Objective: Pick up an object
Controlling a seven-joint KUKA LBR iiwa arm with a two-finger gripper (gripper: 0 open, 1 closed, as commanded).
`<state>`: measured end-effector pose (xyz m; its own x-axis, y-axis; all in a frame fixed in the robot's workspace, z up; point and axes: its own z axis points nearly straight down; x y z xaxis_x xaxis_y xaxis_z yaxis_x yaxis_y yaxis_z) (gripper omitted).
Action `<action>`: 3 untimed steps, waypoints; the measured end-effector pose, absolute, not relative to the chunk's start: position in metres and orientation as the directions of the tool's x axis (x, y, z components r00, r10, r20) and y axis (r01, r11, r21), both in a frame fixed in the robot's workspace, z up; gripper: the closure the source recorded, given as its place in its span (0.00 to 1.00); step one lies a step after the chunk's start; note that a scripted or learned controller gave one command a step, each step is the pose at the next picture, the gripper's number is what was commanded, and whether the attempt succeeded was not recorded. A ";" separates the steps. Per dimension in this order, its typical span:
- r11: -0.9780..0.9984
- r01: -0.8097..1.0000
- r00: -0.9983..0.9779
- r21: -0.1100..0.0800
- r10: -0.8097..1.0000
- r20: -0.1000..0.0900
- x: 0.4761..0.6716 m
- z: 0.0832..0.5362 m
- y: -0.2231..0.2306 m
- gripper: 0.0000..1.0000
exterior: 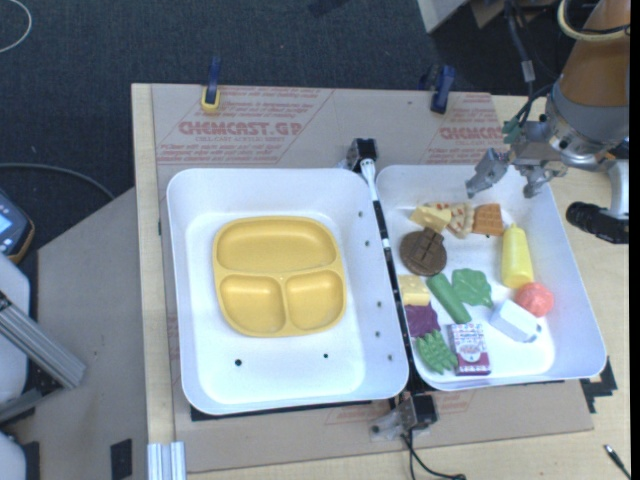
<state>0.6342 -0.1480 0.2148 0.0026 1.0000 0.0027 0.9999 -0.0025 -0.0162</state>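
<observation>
My gripper (510,181) hangs open over the far part of the right bin (580,353), its two fingers spread with nothing between them. Just below it lie a pale cheese wedge (432,216), a cracker-like piece (459,220) and an orange waffle square (488,219). Further down the bin I see a brown round cookie (424,252), a yellow bottle (516,256), a green leafy toy (468,290), a pink-red ball (536,299), a white block (516,321), a purple piece (421,319), a small green piece (434,351) and a printed packet (470,349).
The left bin (200,368) holds a yellow three-part plate (278,274). A black divider strip (382,253) runs between the bins. Blue clamps (441,88) sit at the board's far edge. The arm's orange band (600,38) is at the upper right.
</observation>
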 end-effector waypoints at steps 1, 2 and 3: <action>0.000 1.000 0.000 -0.001 1.000 0.000 0.637 0.224 -0.148 0.00; 0.000 1.000 0.000 -0.007 1.000 0.002 0.635 0.160 -0.147 0.00; 0.000 1.000 0.000 0.003 1.000 0.006 0.644 0.106 -0.149 0.00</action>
